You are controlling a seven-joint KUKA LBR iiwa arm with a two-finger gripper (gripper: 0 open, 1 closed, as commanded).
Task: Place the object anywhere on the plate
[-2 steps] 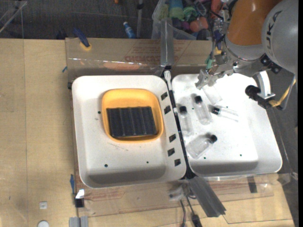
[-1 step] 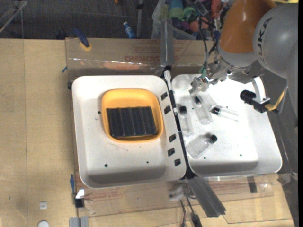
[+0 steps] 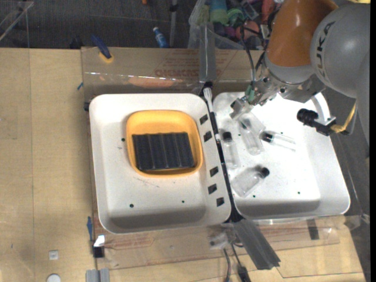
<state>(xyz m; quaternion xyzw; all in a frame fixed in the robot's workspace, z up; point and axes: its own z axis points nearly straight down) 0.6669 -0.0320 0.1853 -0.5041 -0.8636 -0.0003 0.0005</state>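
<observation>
Two shallow white bins sit side by side on a wooden tabletop (image 3: pixel 41 157). In the left bin (image 3: pixel 111 187) we see an orange plate (image 3: pixel 164 116) lying flat near the middle, with a black ridged block (image 3: pixel 163 150) resting inside it. The right bin (image 3: pixel 305 184) holds a few clear vials (image 3: pixel 251 135) with black caps, scattered across its left half and well apart from the plate. One lies near the divider, two near the bin's middle, and one lower down toward the front. The grey arm with its orange band reaches in from the right. Its gripper (image 3: pixel 242 104) is over the right bin's far left corner, just beside the nearest vial. We cannot tell whether the gripper is open or closed, or whether it touches a vial.
</observation>
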